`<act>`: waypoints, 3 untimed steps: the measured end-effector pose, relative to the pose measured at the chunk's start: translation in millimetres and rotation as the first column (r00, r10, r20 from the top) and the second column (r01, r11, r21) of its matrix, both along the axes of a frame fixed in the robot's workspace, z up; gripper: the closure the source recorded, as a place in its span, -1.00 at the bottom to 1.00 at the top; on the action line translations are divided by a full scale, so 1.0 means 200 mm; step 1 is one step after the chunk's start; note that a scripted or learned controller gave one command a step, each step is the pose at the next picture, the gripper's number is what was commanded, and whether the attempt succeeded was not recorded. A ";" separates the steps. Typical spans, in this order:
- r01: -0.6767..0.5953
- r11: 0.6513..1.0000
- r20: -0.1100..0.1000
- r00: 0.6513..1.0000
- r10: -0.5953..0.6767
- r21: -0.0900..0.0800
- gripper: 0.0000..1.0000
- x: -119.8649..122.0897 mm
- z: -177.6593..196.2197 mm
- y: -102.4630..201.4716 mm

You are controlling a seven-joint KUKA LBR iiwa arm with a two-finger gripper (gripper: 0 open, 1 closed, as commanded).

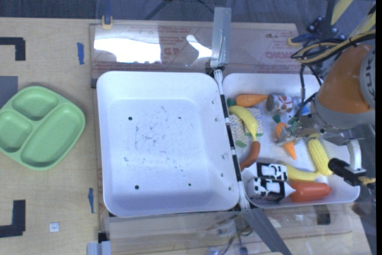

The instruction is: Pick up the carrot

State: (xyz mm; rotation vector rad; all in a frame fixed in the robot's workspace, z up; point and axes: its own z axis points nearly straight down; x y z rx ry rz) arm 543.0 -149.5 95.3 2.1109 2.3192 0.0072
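An orange carrot (251,100) lies at the back of the right bin (352,197), next to a yellow banana (246,119). A smaller orange carrot-like piece (289,149) lies further right, beside a corn cob (319,155). My gripper (296,127) reaches in from the right and hangs low over the middle of that bin, right above the small orange piece and well to the right of the carrot at the back. The arm's grey and orange wrist (346,89) hides the bin's right side.
The right bin also holds a can (279,103), a reddish sausage (250,155), a black-and-white toy (268,179), a second banana (296,174) and a red vegetable (307,190). The left bin (107,128) is beside it. A green divided plate (39,125) sits far left.
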 end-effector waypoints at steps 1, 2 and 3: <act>-0.144 0.990 -0.008 0.990 0.144 0.000 1.00 0.04 0.93 0.06; 0.121 0.993 -0.008 0.993 -0.121 -0.002 1.00 0.21 1.37 -0.20; 0.120 0.993 -0.008 0.993 -0.120 -0.002 -1.00 0.22 1.37 -0.20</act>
